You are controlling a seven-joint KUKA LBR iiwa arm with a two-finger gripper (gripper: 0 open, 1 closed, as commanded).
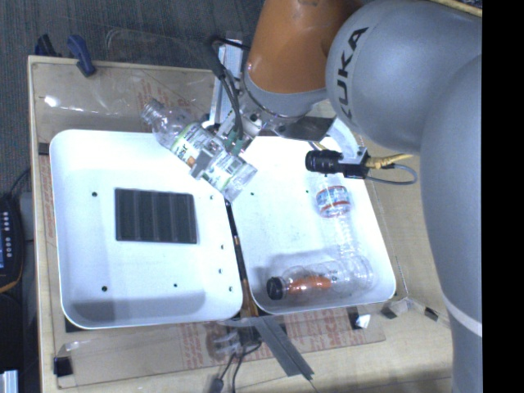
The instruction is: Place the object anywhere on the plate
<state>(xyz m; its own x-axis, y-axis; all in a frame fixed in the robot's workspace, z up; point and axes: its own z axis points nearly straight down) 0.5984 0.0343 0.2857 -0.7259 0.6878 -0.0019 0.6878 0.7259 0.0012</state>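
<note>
- Note that the arm [385,88] fills the upper right of the frame and is cut off at the top and right edges; its orange band [295,31] sits at top centre.
- The gripper [232,136] lies just below the band, largely hidden by the wrist housing. You cannot tell whether it is open or closed.
- A clear plastic bottle with a white and green label [196,148] lies tilted from upper left to lower right, directly beneath the gripper, over the upper rim where the two bins meet. You cannot confirm whether it is gripped or merely resting there.
- The left bin [82,244] holds a dark ribbed rectangular plate [155,215] near its centre. The bottle is apart from this plate, up and to its right.
- The right bin [278,219] holds two more transparent bottles: one with a red and blue label [334,207] at centre right, and one with a dark cap and orange contents [315,282] along the lower edge. Their outlines are hard to separate where they meet.
- Both bins rest on a tan bench [409,334]. A blue clamp [82,53] grips its upper left corner.
- Dark carpet-like floor surrounds the bench at the top and left.
</note>
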